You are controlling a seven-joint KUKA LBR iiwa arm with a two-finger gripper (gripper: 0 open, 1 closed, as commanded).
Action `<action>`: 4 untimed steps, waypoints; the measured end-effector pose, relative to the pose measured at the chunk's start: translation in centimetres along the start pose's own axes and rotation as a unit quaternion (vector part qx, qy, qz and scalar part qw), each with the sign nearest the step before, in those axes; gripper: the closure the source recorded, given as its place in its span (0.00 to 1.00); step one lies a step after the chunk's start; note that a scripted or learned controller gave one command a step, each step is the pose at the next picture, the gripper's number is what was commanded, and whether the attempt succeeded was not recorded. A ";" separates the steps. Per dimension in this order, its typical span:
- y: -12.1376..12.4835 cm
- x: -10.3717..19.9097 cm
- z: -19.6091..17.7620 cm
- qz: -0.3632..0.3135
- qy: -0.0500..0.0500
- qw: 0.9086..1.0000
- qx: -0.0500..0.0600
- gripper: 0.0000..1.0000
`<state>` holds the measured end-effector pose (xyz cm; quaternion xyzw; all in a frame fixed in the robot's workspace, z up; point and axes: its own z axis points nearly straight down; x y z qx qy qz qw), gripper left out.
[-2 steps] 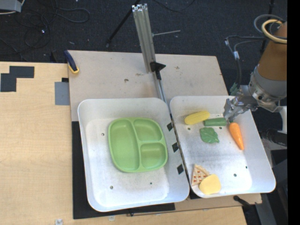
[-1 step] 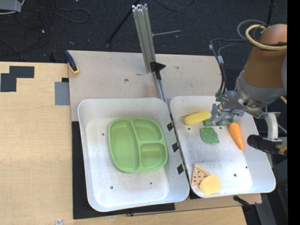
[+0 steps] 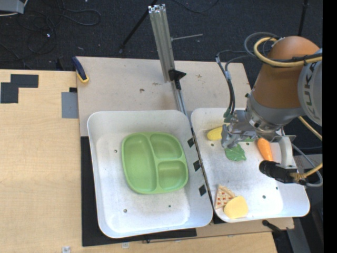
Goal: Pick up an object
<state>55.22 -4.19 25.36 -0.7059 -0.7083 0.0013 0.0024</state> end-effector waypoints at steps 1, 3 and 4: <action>-1.2 5.1 -0.4 -0.001 0.000 1.000 0.000 1.00; -2.8 14.7 0.8 -0.001 0.000 1.000 -0.001 1.00; -2.8 14.5 0.8 0.001 -0.001 1.000 -0.001 0.00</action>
